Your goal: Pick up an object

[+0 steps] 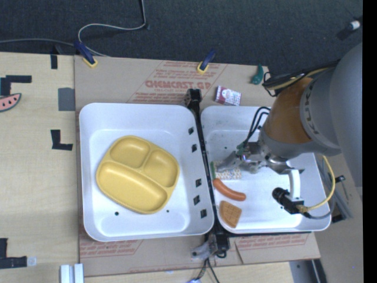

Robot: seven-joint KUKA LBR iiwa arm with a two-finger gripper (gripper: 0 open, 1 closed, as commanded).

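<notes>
Claw (231, 160) is lowered into the right bin (306, 223) over a speckled packet (228, 173); its state cannot be told. Just below, a sausage (229, 189) is laid slanting toward lower right, beside a waffle (230, 213). A yellow tray (137, 174) is held in the left bin (100, 122).

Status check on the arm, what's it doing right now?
Gripper low in right white bin, over small speckled packet. Orange sausage and brown waffle just beside.

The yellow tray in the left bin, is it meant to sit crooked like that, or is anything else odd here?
The yellow tray lies turned at an angle to the left bin, not square with its walls. In the right bin, a sausage and a waffle-like piece lie loose near the gripper. Nothing looks spilled or broken.
</notes>
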